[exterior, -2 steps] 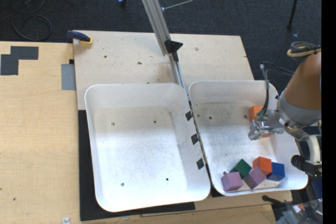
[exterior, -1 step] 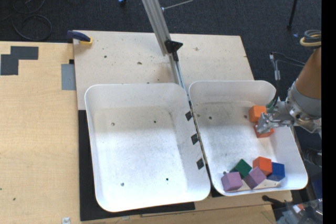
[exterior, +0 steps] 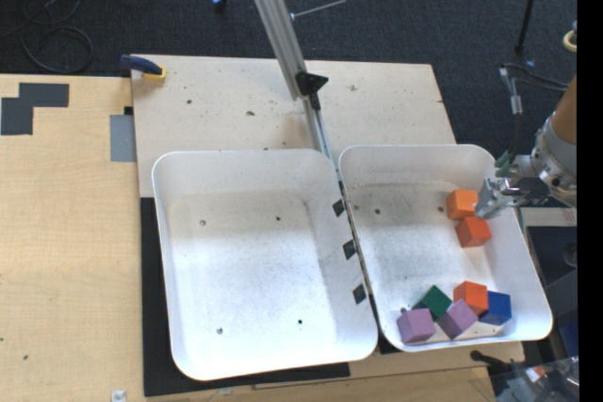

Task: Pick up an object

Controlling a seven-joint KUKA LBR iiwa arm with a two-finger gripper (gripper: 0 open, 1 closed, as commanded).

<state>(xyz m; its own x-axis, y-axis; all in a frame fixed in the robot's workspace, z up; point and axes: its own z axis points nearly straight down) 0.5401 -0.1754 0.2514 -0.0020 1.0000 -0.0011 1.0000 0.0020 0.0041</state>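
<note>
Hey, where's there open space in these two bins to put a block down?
The left bin has bare floor from wall to wall. In the right bin, the stretch beside the divider is free. It is crowded at the near right corner, around the purple blocks, and by the gripper near the orange block.

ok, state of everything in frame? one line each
gripper: over right bin, beside the orange block
orange block: on bin floor, near right wall
red block: on floor, just below the orange one
green, orange-red, blue, two purple blocks: clustered in right bin's near corner
right bin: flat on bench
left bin: flat on bench
</note>
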